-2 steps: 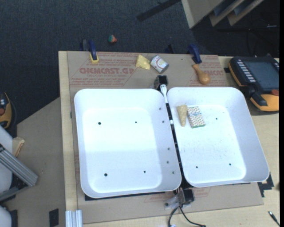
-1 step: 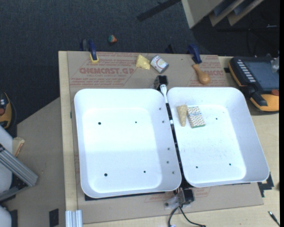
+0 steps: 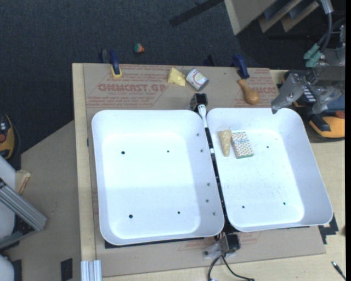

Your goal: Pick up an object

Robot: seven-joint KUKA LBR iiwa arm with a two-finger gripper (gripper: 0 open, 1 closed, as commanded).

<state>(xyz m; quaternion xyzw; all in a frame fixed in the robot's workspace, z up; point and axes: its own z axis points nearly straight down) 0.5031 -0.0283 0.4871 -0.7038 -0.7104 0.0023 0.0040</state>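
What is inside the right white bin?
Inside the right bin lie two things side by side near its left wall: a tan wedge and a small patterned box. What is beneath them is hidden.

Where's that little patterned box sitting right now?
The patterned box lies in the right bin, near its far left corner, touching or nearly touching a tan wedge on its left.

A dark blue-grey carpet [image 3: 82,27] covers the floor at the top. A tan wooden bench [image 3: 55,181] stands on it. A brown board [image 3: 137,88] with red letters lies on the bench, held by blue clamps [image 3: 114,60]. A light wooden shelf [image 3: 269,13] sits at the top right. A silver metal bar [image 3: 22,206] shows at the left edge.
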